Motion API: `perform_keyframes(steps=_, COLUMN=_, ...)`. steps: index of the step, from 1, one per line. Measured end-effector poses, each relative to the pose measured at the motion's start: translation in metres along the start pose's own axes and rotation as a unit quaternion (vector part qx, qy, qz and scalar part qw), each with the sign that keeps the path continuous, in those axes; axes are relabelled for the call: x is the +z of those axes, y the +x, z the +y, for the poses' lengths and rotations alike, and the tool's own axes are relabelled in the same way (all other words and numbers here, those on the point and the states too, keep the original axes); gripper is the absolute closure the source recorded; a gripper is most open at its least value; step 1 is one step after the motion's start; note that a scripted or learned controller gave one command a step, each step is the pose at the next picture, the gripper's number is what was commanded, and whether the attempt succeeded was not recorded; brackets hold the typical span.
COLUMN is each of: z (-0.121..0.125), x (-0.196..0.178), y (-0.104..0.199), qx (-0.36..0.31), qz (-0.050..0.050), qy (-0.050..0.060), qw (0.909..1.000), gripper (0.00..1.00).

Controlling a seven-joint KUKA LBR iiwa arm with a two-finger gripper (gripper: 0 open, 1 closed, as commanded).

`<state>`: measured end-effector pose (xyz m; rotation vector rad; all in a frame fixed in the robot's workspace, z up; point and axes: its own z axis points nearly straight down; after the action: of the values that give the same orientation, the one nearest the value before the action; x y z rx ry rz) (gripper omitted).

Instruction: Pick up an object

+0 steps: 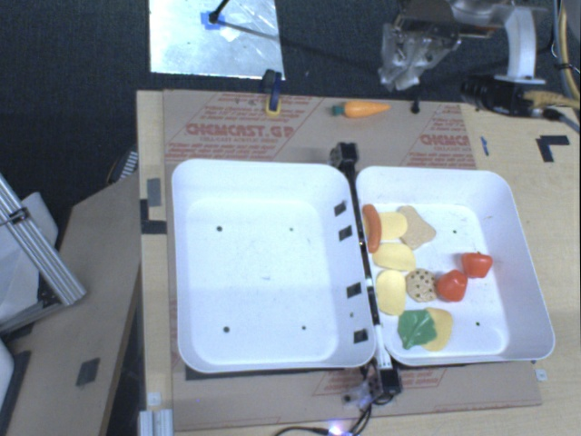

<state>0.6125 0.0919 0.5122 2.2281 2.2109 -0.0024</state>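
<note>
My gripper (404,73) hangs high beyond the bins' far edge, past the bench, fingers pointing down; I cannot tell whether they are spread or closed. My wrist rises toward the top right. Toy foods cluster in the right bin (508,198): a cookie (419,284), a red pepper (451,285), a green leaf (417,328).

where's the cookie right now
The cookie lies in the right bin, near its middle, between a yellow piece and a red tomato.
</note>
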Motion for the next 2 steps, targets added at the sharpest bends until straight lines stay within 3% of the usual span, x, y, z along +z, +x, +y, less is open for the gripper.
perform_keyframes(steps=1, z=-0.011, x=-0.024, y=0.042, qx=-0.007, qz=0.003, qy=-0.002, qw=1.0, gripper=1.0)
perform_keyframes(steps=2, z=-0.026, x=0.003, y=-0.087, qx=0.002, qz=0.0, qy=0.001, qw=1.0, gripper=1.0)
